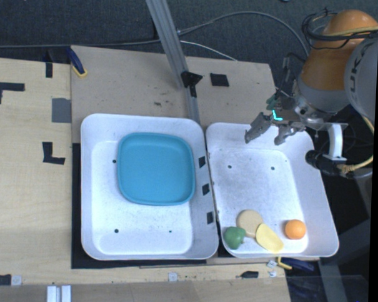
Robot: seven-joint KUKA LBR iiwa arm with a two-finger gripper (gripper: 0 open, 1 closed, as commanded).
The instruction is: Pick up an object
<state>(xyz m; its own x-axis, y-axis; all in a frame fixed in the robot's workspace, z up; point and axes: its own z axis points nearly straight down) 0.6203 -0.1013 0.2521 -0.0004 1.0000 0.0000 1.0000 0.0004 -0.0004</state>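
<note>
Orange ball [295, 229] | well apart from fingers [265, 135] (spread, gripping nothing)

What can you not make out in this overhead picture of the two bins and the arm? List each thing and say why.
- Green object: small and soft in the camera view, so its identity is unclear.
- Beige object: the yellow object overlaps its lower edge.
- Arm: its upper part is cut off by the right edge.
- Gripper: its fingers spread apart over the right bin; their tips are too small to detail.
</note>
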